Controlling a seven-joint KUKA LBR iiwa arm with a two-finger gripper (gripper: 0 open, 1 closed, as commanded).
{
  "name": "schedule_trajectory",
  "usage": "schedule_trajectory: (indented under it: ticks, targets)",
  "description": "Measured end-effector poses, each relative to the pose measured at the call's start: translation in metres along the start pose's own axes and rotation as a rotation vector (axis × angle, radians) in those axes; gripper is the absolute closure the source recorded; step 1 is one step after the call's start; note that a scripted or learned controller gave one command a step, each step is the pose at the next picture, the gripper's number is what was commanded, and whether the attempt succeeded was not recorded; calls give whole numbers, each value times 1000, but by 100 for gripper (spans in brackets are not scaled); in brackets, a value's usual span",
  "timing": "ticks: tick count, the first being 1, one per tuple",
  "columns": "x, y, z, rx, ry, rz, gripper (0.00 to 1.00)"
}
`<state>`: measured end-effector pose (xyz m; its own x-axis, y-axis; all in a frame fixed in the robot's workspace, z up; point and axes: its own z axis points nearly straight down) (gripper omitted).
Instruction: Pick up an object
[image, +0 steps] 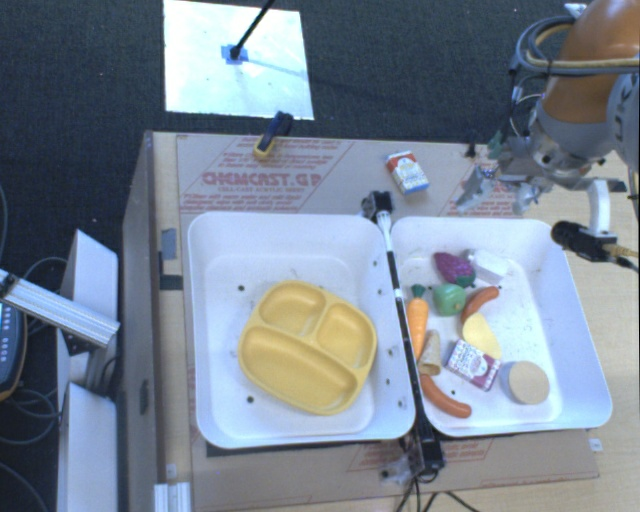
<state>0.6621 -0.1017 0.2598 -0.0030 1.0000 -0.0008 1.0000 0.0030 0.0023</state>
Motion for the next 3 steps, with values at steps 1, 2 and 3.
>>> schedule_trajectory:
  ticks: [1,2,3]
  targets:
    - [12,-43,101,4,1,1,0]
    - [-19,-15,157,-19,-6,-1,0]
    - [-19,-14,146,-22,-6,-1,100]
